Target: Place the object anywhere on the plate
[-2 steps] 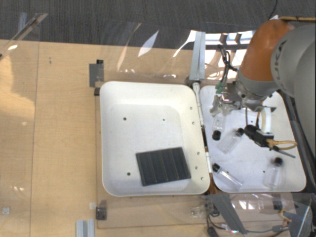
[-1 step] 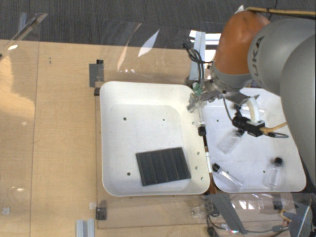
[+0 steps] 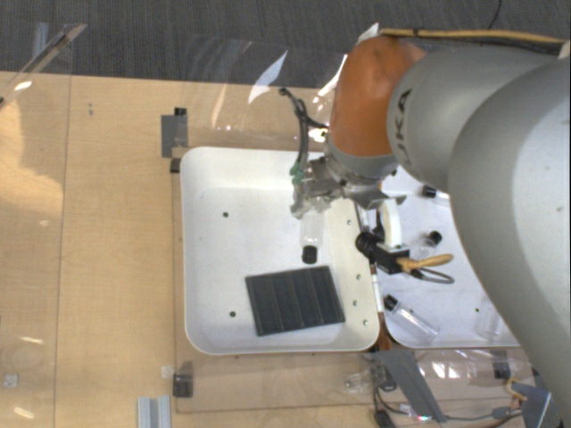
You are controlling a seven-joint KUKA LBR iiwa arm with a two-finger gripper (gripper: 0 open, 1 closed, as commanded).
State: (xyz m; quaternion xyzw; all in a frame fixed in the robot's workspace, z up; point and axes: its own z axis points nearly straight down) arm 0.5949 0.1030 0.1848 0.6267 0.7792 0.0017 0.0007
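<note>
The gripper (image 3: 310, 205) hangs over the left bin (image 3: 210, 239), pinching the top of a clear vial with a black cap (image 3: 310, 242) between its fingers, just above the dark ribbed plate (image 3: 294, 300). "KA" lettering reads on the arm (image 3: 464, 114).

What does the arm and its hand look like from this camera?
The arm is bulky, rounded and grey, with dark lettering on its shell and an orange band above the wrist. A thin dark cable loops beside the wrist. The hand is small, metallic grey, with a green spot.
</note>
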